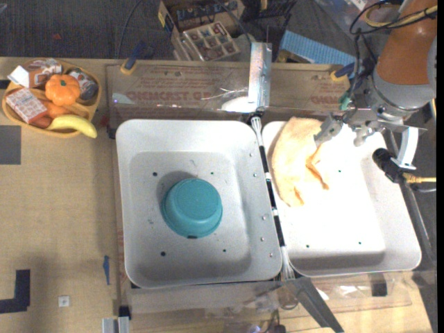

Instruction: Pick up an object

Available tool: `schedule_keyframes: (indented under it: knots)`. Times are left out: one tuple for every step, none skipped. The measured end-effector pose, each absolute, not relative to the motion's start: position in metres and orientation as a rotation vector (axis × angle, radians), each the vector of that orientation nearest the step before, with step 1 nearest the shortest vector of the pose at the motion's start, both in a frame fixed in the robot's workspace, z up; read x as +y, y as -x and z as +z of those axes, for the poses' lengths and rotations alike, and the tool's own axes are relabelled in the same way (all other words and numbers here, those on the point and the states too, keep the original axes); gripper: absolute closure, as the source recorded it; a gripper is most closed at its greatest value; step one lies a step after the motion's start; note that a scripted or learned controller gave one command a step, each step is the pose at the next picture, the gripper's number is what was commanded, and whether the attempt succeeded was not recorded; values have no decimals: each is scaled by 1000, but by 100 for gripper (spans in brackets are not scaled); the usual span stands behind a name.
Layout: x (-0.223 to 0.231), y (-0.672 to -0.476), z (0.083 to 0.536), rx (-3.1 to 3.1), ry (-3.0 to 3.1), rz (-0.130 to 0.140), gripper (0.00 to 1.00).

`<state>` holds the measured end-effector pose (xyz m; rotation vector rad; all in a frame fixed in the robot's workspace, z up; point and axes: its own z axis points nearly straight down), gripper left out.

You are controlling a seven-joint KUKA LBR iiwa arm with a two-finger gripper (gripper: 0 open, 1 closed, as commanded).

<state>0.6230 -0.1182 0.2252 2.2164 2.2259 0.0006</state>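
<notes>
- Even, bright overhead light fills the frame; both white bins [187, 136] look slightly washed out.
- A soft shadow rings the teal bowl [193, 207].
- Glare streaks the clear plastic [229, 97] at upper centre.
- Focus is mildly soft throughout.

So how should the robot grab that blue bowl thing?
The teal bowl sits upside down in the left bin, so there is no open rim to pinch. Probably best to come straight down from above and close the fingers across its round sides, near the base facing up.
</notes>
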Motion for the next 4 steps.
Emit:
schedule_keyframes:
  knots:
    - [-150, -628, 103, 2152, -2287, 0, 0]
    - [-126, -641, 90, 2290, -2140, 6, 0]
    - [-125, -643, 102, 2286, -2141, 15, 100]
    - [-88, -631, 186, 2403, -2020, 2, 100]
